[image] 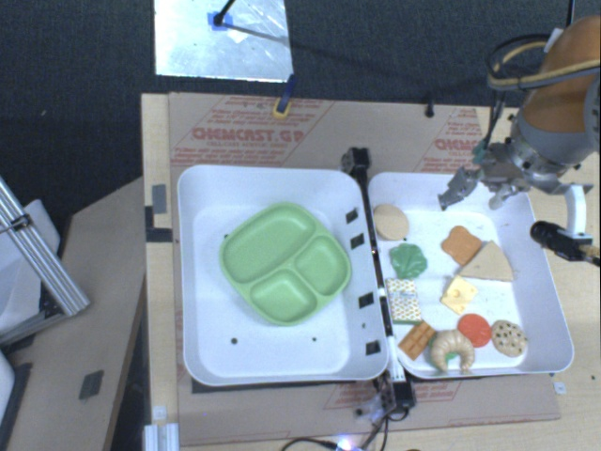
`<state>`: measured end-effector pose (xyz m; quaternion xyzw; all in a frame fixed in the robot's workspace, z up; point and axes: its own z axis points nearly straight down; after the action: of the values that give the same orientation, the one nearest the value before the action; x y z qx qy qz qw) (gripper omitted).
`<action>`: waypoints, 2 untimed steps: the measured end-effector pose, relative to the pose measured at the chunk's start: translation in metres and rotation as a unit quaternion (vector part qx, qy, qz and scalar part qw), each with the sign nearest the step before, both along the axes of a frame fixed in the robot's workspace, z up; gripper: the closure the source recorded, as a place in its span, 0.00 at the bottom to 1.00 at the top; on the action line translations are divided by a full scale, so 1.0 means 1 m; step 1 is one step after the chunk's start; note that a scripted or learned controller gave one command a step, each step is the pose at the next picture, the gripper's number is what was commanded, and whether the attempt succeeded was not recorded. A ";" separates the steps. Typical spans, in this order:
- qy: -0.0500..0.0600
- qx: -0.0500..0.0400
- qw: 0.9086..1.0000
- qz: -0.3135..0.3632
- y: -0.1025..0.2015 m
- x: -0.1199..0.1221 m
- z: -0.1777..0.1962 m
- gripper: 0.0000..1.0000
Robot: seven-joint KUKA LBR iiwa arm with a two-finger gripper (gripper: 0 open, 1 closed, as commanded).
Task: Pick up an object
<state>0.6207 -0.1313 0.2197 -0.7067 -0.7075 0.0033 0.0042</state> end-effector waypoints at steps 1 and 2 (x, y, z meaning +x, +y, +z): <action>-0.006 -0.001 1.000 0.001 0.000 0.003 0.008 0.00; -0.004 0.000 1.000 0.000 -0.005 -0.005 -0.049 0.00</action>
<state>0.6154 -0.1360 0.1708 -0.7067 -0.7075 0.0006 0.0008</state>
